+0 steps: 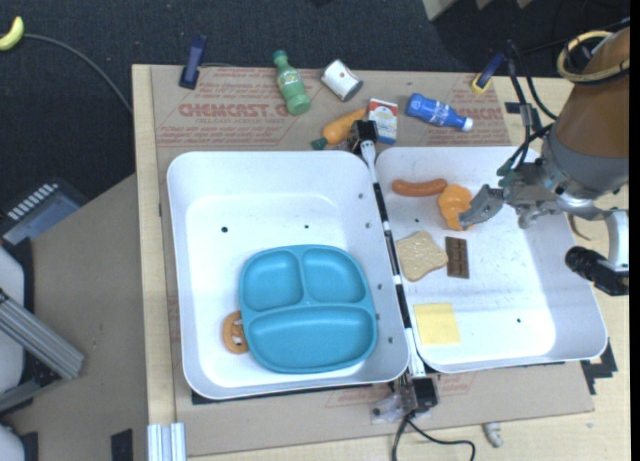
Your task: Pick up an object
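The right bin (560, 334) holds a reddish sausage (418, 187), an orange chunk (453, 205), a slice of toast (420, 255), a brown chocolate bar (457, 257) and a yellow cheese square (436, 324). My gripper (481, 206) hangs low at the upper middle of this bin, just right of the orange chunk and close against it. The grey arm with its orange band (598, 119) comes in from the right. Nothing is visibly lifted off the bin floor.
A blue divided plate (307, 306) fills much of the left bin (200, 199), with a pretzel (234, 332) at its left edge. Behind the bins lie a green bottle (291, 83), a white can (341, 79), a blue bottle (438, 111) and a small carton (381, 119).
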You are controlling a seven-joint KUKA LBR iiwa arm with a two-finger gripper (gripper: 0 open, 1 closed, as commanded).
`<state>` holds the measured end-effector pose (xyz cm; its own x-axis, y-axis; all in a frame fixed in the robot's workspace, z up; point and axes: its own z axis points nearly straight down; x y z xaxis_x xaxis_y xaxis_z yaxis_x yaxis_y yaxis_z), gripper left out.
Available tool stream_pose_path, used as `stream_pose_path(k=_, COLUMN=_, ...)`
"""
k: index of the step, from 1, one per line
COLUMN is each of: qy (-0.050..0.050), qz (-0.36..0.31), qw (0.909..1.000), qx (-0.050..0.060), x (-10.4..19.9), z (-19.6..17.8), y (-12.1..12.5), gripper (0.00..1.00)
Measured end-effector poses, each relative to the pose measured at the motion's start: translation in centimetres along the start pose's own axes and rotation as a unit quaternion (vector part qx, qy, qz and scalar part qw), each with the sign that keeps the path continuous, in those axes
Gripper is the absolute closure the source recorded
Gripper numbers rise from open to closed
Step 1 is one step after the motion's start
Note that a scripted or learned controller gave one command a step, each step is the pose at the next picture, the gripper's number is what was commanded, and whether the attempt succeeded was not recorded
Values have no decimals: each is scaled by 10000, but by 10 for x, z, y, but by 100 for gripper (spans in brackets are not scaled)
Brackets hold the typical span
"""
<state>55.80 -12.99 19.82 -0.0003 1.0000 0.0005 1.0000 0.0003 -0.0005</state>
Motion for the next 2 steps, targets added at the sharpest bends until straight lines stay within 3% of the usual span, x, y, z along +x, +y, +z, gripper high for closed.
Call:
stream_pose_path(k=1, qy=-6, qz=5, qw=10000, qx=-22, x=-5, z=112, y=30, gripper=0)
stream_pose_path(k=2, qy=3, qz=-9, qw=10000, qx=-10, x=40, z=113, y=82, gripper=0)
